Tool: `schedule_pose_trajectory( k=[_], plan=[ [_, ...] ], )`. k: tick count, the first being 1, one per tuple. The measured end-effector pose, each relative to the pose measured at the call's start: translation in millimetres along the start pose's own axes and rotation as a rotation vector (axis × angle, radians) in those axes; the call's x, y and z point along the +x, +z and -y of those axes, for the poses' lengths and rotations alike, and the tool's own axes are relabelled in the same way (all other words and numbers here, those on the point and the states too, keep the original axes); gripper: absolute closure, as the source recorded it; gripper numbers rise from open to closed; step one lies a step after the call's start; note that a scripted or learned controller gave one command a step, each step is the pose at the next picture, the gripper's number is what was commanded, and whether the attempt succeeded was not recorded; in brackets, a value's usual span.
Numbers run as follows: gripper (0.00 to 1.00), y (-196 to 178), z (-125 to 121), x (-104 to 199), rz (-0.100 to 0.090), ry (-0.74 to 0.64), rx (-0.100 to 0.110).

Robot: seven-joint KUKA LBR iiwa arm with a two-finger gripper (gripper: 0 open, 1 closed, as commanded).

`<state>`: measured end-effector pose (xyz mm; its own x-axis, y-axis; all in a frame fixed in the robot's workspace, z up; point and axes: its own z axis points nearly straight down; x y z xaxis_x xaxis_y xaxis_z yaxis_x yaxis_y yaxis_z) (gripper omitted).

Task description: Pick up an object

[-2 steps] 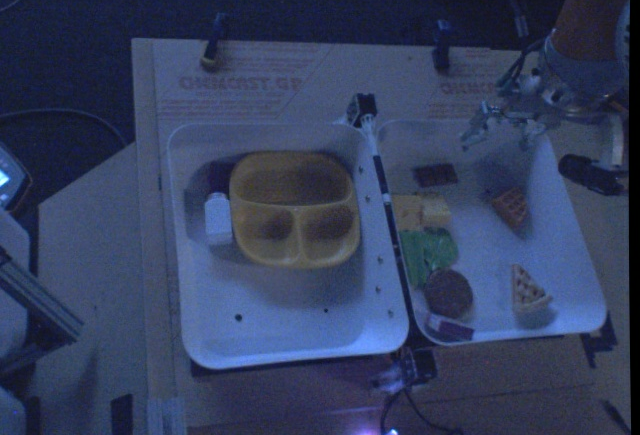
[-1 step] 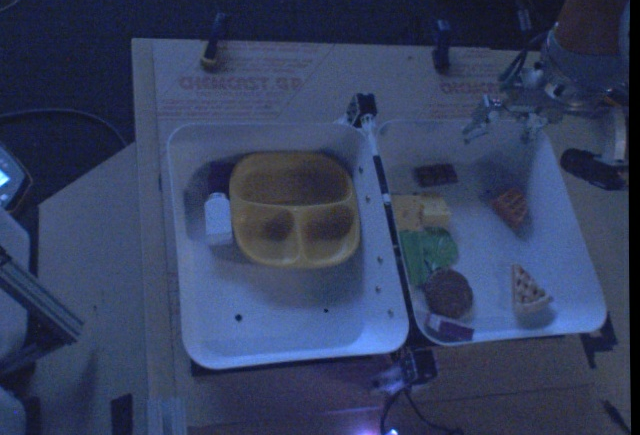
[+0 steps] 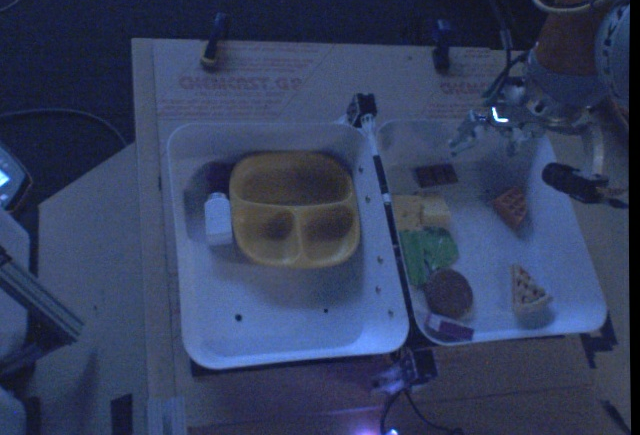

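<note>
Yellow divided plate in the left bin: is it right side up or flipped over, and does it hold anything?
Right side up: the yellow divided plate shows its three hollow compartments facing the camera. They look empty; the small white bottle lies beside it.

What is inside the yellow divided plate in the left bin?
The yellow divided plate shows three compartments with nothing visible in them, though the light is dim. A small white bottle lies outside it, against its left edge. Whatever is beneath the plate is covered.

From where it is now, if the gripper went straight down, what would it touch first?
The gripper hangs over the right bin's far end. Straight down looks like bare bin floor, between the dark brown block and the orange waffle piece. Depth is uncertain.
</note>
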<state>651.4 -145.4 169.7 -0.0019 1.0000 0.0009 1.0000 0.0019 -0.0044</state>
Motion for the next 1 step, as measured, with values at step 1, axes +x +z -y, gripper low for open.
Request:
schedule_pose_trajectory(
  k=[1],
  plan=[
    [0.00,42.2,-1.7,-0.1,0.000,0.000,0.000]
  ],
)
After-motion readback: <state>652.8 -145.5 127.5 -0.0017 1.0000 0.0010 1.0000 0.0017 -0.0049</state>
